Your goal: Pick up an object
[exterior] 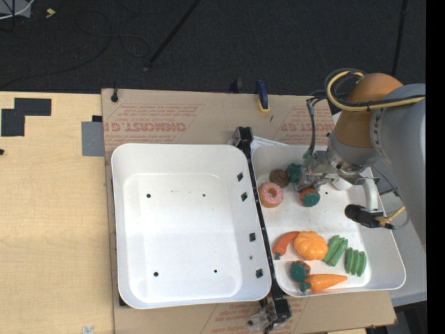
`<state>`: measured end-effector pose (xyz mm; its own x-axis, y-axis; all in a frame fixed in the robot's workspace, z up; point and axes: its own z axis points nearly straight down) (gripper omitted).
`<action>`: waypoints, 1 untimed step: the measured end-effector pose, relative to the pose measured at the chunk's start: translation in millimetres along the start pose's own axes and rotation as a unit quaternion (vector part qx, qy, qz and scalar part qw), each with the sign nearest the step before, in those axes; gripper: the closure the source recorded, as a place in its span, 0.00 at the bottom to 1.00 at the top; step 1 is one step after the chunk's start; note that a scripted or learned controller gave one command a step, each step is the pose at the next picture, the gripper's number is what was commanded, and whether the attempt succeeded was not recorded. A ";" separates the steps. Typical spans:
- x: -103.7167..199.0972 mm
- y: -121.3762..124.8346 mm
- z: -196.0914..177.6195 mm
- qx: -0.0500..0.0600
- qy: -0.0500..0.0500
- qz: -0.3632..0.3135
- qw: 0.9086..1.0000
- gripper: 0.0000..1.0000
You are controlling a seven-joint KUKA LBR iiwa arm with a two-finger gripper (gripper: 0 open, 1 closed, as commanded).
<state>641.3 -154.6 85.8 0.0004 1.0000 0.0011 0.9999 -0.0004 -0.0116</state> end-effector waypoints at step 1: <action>13.2 0.9 -0.9 -0.002 0.000 -0.001 1.000 1.00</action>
<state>642.3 -141.4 86.7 -0.0016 1.0000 0.0006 1.0000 0.0016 -0.0079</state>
